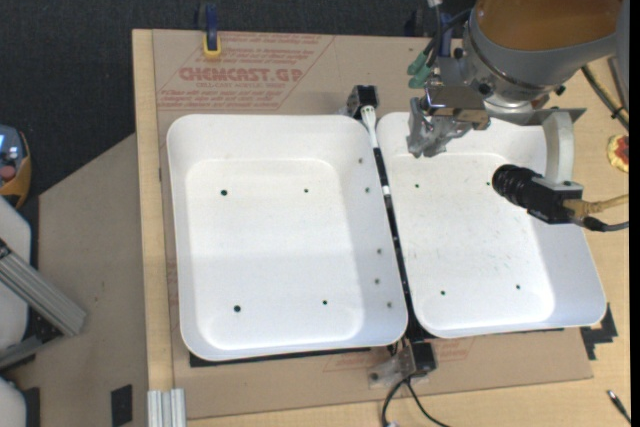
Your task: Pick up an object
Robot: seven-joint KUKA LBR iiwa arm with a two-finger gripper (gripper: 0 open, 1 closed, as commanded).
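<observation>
Objects for picking are not lying anywhere on the two bins' white floors; no task item can be located. The claw (430, 137) is hanging over the far-left corner of the right bin (560, 300), and whether it is open or closed cannot be told. The left bin (190, 215) is sitting beside it on the table (150, 95).

Two bins sit side by side on the desk (250, 70): left bin (270, 235), right bin (490, 245); the hand (432, 137) hangs seemingly over the right bin's far-left corner.
</observation>
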